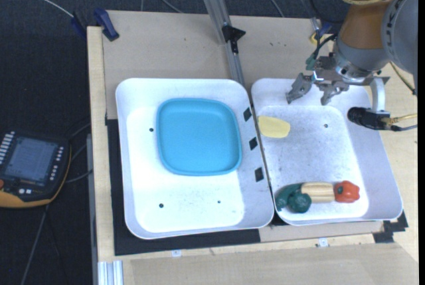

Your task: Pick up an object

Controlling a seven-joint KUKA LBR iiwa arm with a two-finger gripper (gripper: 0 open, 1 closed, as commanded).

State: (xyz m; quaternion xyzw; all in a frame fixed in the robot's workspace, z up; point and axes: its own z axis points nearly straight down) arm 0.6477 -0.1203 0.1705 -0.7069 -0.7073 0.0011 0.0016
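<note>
I see my gripper spread wide, nothing between its fingers, hovering over the right bin's far edge — yellow piece just beside the divider, green piece, tan block, red piece along the near wall, blue plate in the left bin.

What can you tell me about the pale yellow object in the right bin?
The pale yellow object is a small, flattish piece with a rounded outline, smooth and matte, possibly plastic or foam. It lies flat on the floor of the right bin, close to the bin's left wall near the divide between the two bins, towards the far end. Nothing touches it: the gripper hangs apart from it over the far edge, and the other items lie at the near end.
</note>
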